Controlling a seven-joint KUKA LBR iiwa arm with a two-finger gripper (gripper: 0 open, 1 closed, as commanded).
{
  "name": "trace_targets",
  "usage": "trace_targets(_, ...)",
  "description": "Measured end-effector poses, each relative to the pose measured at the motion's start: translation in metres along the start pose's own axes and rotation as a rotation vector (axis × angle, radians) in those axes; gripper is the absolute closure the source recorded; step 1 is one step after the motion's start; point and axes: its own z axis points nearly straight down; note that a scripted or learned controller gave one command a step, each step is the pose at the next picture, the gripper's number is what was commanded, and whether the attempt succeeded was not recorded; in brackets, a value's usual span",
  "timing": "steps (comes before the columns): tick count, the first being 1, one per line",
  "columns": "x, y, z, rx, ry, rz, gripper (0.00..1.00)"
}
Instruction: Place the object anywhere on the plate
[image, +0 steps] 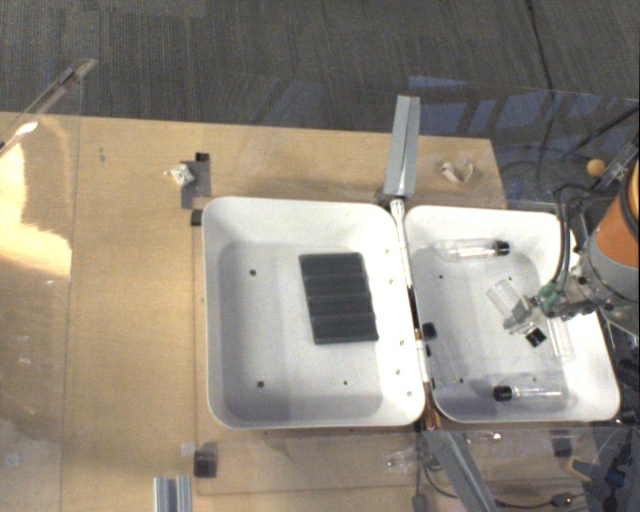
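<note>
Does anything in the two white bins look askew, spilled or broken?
Nothing looks spilled or broken. The dark grey ribbed rectangular plate lies slightly turned against the walls of the left white bin. Clear plastic tubes with black caps lie at different angles in the right white bin.

Slanted overhead view of the wooden bench (110, 330), which carries two shallow white bins side by side. The left bin (213, 320) contains a dark ribbed rectangular plate (340, 297), lying flat near its centre and slightly turned. The right bin (470, 412) contains clear tubes with black caps: a far tube (470, 248) along the back wall and a near tube (525, 393) by the front wall. The arm (610, 250) enters from the right. Its gripper (522, 318) hangs over the bin's right half, just beside a tilted third tube (503, 297).
</note>
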Motion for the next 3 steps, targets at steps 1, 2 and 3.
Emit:
trace_targets(1,-0.001,0.109,0.035,0.004,0.001,0.099,1.0)
trace_targets(2,0.052,0.153,0.014,0.003,0.001,0.082,1.0)
trace_targets(3,0.115,0.142,0.011,0.004,0.002,0.409,1.0)
